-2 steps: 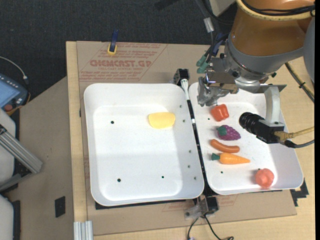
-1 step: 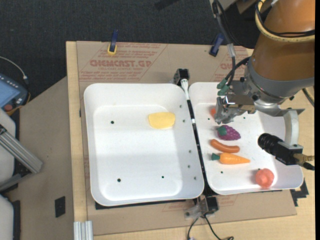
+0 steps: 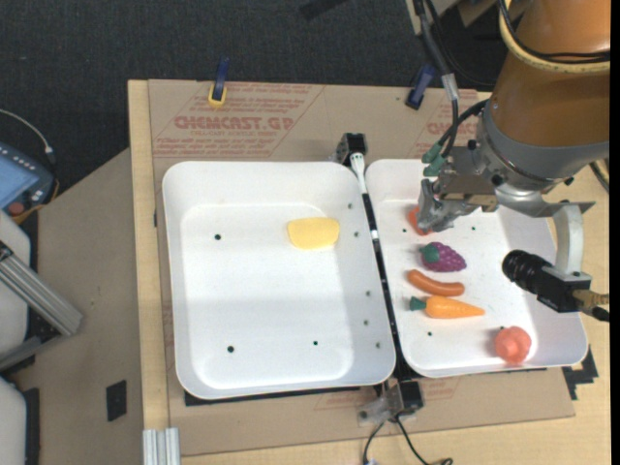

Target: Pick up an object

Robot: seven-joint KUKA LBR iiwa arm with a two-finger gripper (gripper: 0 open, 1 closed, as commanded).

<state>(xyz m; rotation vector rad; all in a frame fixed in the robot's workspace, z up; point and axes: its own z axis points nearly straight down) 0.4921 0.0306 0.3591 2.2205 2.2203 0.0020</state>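
Gripper (image 3: 433, 215) hovering over a red item (image 3: 414, 223) in the right bin (image 3: 552, 352), finger state unclear, one grape bunch (image 3: 442, 256), one sausage (image 3: 435, 283), one carrot (image 3: 451, 308), one peach (image 3: 513, 344) lying nearby, one yellow piece (image 3: 313, 232) sitting in the left bin (image 3: 194, 289).

You have two white bins on the worktop: the left bin (image 3: 194, 289) and the right bin (image 3: 552, 356); in the left bin you can count one thing, a pale yellow piece (image 3: 313, 232); in the right bin you can count five: one purple bunch of grapes (image 3: 442, 256), one reddish sausage (image 3: 435, 283), one orange carrot (image 3: 448, 307), one pinkish-red round fruit (image 3: 512, 344), and one small red item (image 3: 415, 223) partly hidden under the hand (image 3: 433, 213), too covered to name; that gives you six loose things in all; you also have one arm (image 3: 552, 76) with one hand; two clamps, one yellow-and-blue clamp (image 3: 219, 87) and one blue clamp (image 3: 420, 85), sit on the cardboard's far edge.
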